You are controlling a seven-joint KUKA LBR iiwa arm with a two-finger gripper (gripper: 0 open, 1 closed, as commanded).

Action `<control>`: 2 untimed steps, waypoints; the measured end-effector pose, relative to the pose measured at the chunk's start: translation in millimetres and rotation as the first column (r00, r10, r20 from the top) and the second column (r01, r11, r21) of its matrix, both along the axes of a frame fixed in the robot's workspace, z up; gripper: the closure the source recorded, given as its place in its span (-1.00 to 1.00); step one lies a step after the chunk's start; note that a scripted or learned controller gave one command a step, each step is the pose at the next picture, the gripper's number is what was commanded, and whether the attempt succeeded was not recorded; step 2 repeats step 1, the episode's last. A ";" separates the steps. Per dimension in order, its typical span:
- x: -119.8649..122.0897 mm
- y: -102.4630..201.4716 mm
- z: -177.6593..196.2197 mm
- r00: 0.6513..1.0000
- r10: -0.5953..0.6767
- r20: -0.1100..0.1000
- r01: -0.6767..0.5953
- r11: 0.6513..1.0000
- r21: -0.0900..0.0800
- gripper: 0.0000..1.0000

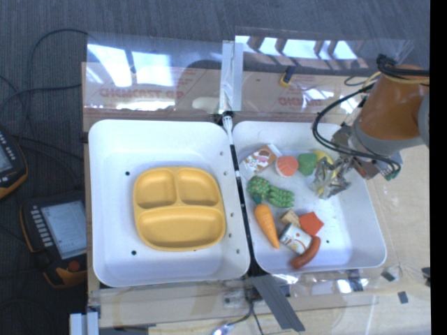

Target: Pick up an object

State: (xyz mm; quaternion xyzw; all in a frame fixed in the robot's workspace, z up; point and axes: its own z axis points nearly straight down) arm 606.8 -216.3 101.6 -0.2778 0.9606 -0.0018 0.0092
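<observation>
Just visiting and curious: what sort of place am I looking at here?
Probably a robotics lab test bench: a robot arm reaches over two white bins, one with toy food like a carrot, one with a yellow tray.

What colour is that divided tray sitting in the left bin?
Yellow. The divided tray in the left bin shows clearly in the camera view.

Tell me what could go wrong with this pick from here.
1. The hand hangs beside the green toy and a yellow piece; it could nudge them instead of gripping one.
2. The toys crowd together, so two may get pinched.
3. The black cable loops over the right bin and might snag.
</observation>
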 end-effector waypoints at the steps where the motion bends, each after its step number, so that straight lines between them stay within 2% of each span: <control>1: -12.4 53.6 129.3 1.000 0.020 -0.014 -0.020 1.000 0.000 1.00; 2: -12.4 53.6 129.3 1.000 0.020 -0.014 -0.020 1.000 0.000 1.00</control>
